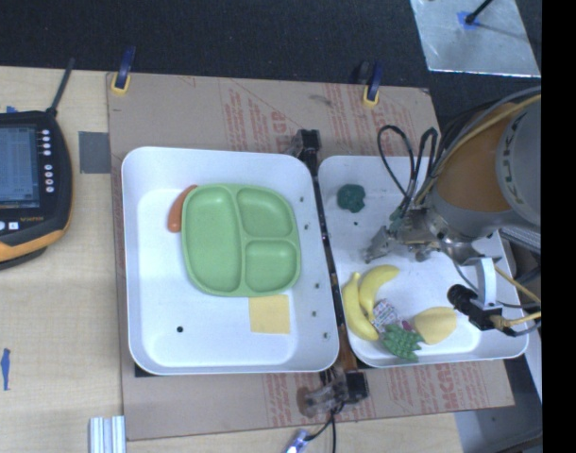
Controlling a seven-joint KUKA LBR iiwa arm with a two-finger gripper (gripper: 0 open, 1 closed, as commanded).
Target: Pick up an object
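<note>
Two bananas (365, 302), one lemon (435, 324), one broccoli (351, 196).

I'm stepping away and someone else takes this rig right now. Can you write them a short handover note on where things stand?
Gripper: low over the right bin, at its upper middle, above bare floor; nothing seen between its fingers. Whether it is open or shut cannot be told from the camera view.
Right bin: dark green toy near the top left corner, bananas at the lower left, a small green leafy piece and a yellow lemon-like piece along the bottom.
Left bin: green divided plate, an orange piece at its left edge, a yellow square below it.
Done: nothing picked yet.
Left: grasp and lift any one object.
</note>
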